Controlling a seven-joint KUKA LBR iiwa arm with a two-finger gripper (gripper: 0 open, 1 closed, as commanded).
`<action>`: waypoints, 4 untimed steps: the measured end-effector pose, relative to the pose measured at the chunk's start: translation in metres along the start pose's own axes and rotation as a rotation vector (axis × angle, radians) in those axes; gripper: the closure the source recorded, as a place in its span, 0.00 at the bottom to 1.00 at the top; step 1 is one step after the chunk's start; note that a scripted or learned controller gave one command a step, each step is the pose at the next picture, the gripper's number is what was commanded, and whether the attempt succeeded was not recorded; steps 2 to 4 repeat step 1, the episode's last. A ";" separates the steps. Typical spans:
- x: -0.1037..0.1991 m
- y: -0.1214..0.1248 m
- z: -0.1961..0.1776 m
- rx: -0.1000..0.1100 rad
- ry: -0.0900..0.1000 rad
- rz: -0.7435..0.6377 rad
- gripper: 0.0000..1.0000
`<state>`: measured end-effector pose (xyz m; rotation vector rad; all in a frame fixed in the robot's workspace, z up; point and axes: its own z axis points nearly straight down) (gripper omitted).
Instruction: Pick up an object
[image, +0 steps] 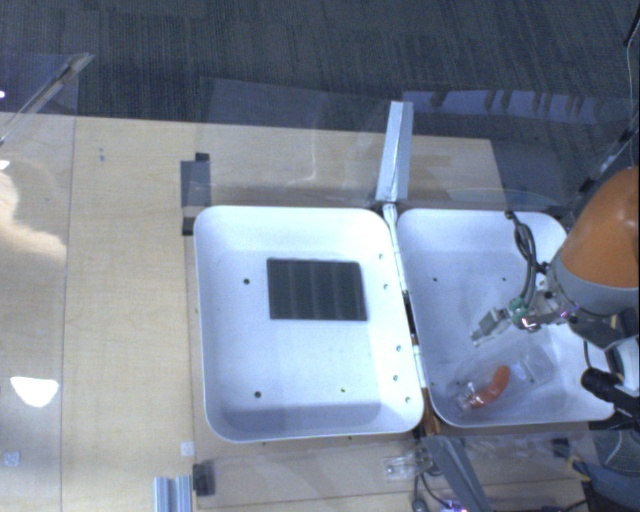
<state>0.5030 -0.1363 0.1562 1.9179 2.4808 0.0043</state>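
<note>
A small orange-red object (495, 382) lies near the front of the right bin (450, 250), with a clear, glassy piece (468, 397) touching its left end. Another faint translucent item (535, 366) rests just to its right. My gripper (497, 321) hangs over the middle of the right bin, above and slightly behind the orange object, and apart from it. The grey arm with its orange band (605, 245) enters from the right and hides the bin's right side.
The left bin (215, 330) has a dark rectangular patch (316, 290) on its floor. A metal divider post (394, 150) stands behind the joint between the bins. Cables and brackets (440, 470) sit at the front edge below the right bin.
</note>
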 end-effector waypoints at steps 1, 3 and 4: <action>0.029 -0.006 -0.098 -0.004 -0.002 -0.110 0.00; 0.029 -0.006 -0.098 -0.004 -0.002 -0.110 0.00; 0.029 -0.006 -0.098 -0.004 -0.002 -0.110 0.00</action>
